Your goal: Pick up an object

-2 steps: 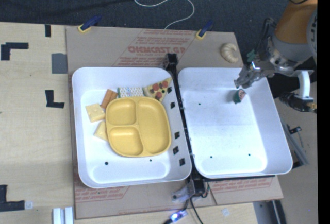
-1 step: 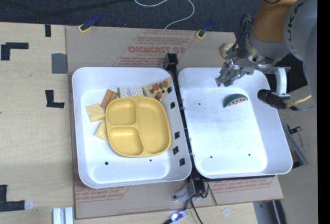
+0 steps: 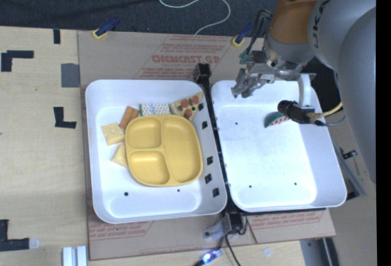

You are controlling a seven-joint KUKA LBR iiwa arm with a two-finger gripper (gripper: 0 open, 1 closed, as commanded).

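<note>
Where the grey arm with its orange band reaches in, the metal two-finger claw [image 3: 244,88] hangs over the far edge of the shallow, glossy white plastic bin on the right [image 3: 269,185]; whether it is released or clenched cannot be told, as the tips blur into the wrist hardware.

Just beside the claw, toward the arm's side and slightly nearer the camera, lies a small watermelon-slice toy, green-rimmed with a red face [image 3: 275,118], resting on the bin floor and touching nothing of the claw. A dark cylindrical fitting with a yellow cable butts against it, hiding part of its end, so its full shape is hard to make out.

Well apart from the claw, on its other side, the matching white bin on the left [image 3: 104,197] holds a smooth yellow plastic plate with three compartments [image 3: 164,150]. Flat pieces peek out from under the plate's edge: a pale cracker-like square [image 3: 112,133], an orange-brown strip [image 3: 129,115], and possibly a pizza-wedge toy [image 3: 188,106], all partly covered.
</note>
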